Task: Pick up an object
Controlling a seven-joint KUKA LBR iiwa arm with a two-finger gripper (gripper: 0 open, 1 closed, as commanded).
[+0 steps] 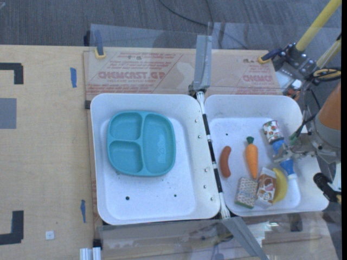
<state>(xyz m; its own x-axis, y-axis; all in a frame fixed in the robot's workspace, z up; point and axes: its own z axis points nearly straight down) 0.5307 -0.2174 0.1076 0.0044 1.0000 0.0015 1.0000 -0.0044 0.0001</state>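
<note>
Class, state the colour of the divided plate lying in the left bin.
The divided plate is teal, seen best in the camera view.

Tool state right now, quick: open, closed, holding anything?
Tool: cannot be told; it sits low in the right bin beside the can.

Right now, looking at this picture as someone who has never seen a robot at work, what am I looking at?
One camera fixed above a wooden bench looks down at a slant on two shallow white bins. The left bin holds a teal divided plate. The right bin holds toy food: a sausage, a carrot, a banana, a small can, a cracker-like square, a small carton and a bottle with a blue cap. The grey and orange shape at the right is the robot arm. Its hand hangs low over the right bin near the can. I cannot see whether it grips anything.
</note>
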